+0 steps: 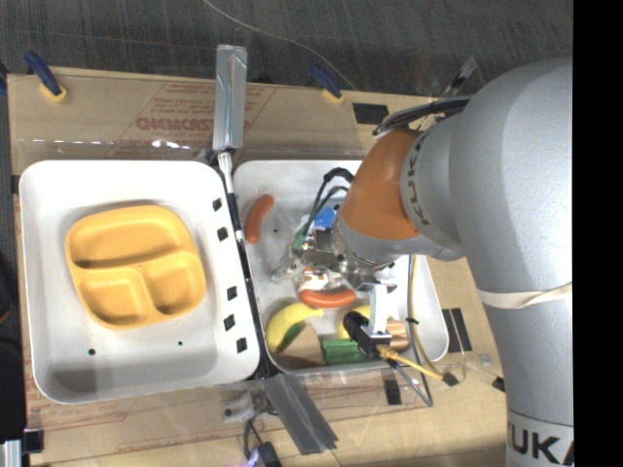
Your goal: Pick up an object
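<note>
My gripper (310,259) reaches down into the right bin (255,179), with the grey arm and its orange band above it. Just below the gripper lies an orange-red sausage-shaped piece (327,298), touching or nearly touching it. A second orange sausage (256,218) lies at the bin's left side, apart from the gripper. A yellow banana (286,325) rests near the bin's front, with a green block (338,349) to its right. A small blue thing (324,218) shows beside the wrist, partly hidden.
The left bin (39,358) holds a yellow three-compartment tray (134,265). A divider with black clips (232,270) separates the two bins. The arm covers the right bin's right half. A metal bar (228,95) stands at the back between the bins.
</note>
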`<state>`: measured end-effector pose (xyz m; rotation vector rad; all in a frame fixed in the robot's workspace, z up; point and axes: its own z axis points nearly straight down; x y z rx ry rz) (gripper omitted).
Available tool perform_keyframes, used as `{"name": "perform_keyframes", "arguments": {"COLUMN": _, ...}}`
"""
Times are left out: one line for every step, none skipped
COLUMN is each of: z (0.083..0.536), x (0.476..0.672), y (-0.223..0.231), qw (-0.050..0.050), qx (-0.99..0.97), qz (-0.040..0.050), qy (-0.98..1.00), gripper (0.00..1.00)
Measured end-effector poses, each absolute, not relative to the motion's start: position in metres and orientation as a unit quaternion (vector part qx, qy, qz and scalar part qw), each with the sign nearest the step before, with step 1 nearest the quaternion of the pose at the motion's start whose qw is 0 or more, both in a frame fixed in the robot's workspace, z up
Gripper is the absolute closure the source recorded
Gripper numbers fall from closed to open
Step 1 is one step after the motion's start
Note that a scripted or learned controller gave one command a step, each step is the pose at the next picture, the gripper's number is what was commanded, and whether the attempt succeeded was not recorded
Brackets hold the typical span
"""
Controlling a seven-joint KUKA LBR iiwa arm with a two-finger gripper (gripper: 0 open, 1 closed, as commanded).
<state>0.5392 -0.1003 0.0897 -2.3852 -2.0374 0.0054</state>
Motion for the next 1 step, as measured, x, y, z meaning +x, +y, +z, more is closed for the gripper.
{"name": "perform_keyframes", "arguments": {"z": 0.1, "x": 0.541, "y": -0.1007, "qw": 0.001, "qx": -0.759, "qz": 0.0008, "qy": -0.651, "gripper": 1.0}}
